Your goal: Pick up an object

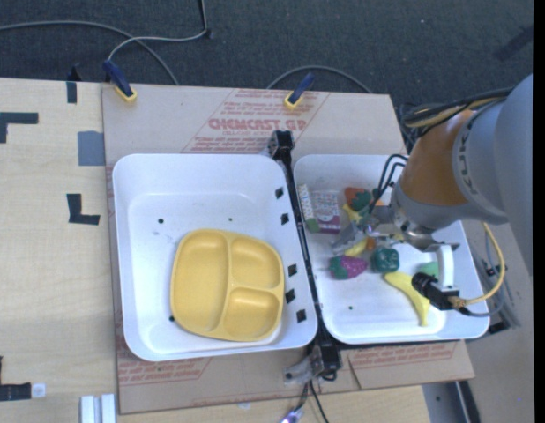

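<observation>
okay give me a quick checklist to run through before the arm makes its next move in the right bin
1. Gripper is over the small toys in the right shallow white bin: ok.
2. A toy visibly between the fingers: cannot tell.
3. Yellow plastic banana lies apart from the pile, near the front wall: ok.
4. Green and magenta toy sits in reach beside the gripper: ok.
5. Yellow divided plate rests flat in the left white bin, away from the arm: ok.

Grey arm (502, 148), orange band (431, 170) above wrist (black and yellow cables alongside).
</observation>
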Available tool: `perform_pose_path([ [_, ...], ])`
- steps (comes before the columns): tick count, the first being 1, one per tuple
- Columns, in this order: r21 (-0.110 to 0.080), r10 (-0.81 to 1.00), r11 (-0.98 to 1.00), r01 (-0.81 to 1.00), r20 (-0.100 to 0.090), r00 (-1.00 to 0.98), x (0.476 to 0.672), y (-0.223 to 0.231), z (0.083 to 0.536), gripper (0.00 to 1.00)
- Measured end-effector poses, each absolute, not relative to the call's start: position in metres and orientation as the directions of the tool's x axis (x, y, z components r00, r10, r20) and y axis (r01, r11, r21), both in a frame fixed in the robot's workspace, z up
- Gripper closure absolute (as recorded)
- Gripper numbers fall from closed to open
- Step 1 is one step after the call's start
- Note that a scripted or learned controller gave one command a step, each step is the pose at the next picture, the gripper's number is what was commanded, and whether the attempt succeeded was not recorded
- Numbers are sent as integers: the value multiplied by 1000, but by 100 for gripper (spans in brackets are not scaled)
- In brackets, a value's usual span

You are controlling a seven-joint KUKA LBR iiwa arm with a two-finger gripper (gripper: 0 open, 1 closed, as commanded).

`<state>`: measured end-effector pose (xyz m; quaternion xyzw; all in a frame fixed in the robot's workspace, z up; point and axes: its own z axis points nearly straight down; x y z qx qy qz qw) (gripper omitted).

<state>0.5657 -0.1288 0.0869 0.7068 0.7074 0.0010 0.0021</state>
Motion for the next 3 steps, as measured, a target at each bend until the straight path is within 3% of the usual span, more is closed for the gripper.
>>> perform_pose_path([
  [1,5,1000,3,1000,-1,-3,619,-107,86,0],
  [2,4,1000,3,1000,-2,-3,619,-107,96,100],
  [3,1,1000,3,1000,1,-3,604,-64,185,100],
])
